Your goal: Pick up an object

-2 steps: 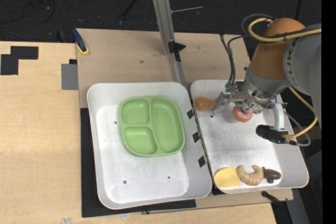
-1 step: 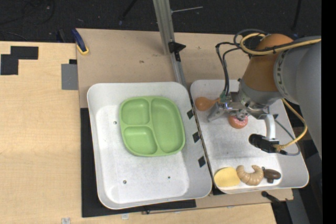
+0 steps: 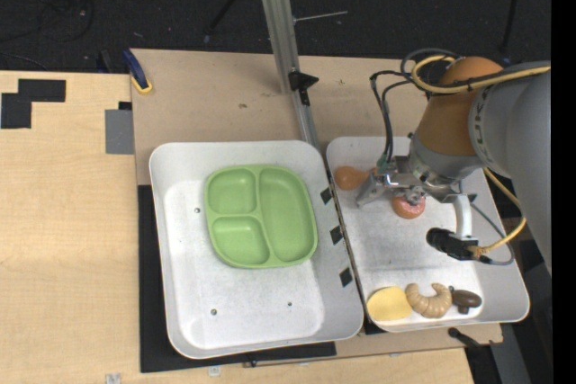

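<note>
Grey, smooth-skinned arm filling the right of the frame, broad and rounded. Capped above the wrist by a glossy orange band, domed at its top near the upper right. Looped over that dome by yellow and black cables, with one black lead dropping down the left side of the wrist. Ends below in a silver metal jaws assembly, angular and bracket-like, at centre right. Trailed at lower right by a white strut, a black connector and a yellow cable curving away toward the frame edge.
</note>
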`<state>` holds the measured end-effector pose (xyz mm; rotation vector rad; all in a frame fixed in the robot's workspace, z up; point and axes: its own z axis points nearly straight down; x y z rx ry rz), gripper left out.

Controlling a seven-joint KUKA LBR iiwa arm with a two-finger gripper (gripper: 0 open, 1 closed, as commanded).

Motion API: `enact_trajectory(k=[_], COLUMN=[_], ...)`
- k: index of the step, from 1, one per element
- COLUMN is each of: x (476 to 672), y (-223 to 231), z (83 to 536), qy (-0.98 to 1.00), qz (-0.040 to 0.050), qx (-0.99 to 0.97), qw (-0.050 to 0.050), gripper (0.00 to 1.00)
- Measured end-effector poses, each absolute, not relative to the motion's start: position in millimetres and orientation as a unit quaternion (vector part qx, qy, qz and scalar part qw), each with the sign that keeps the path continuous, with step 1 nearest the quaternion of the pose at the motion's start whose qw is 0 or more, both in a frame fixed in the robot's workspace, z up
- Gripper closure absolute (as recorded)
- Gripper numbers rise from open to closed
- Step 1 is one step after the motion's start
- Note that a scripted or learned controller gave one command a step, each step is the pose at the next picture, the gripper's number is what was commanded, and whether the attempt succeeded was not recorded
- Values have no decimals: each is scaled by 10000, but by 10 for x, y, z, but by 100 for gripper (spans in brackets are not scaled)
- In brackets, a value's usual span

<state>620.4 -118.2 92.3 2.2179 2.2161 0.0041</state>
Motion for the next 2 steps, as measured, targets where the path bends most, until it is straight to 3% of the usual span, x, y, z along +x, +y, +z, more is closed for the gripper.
enact_trajectory(k=[1,2], x=[6226,6191], y=[-1229,-1284], z=[1063,1676], qy=[7058,7063], qz=[10,9], qx=[7083,7079], qw=[105,14], gripper=[100,100])
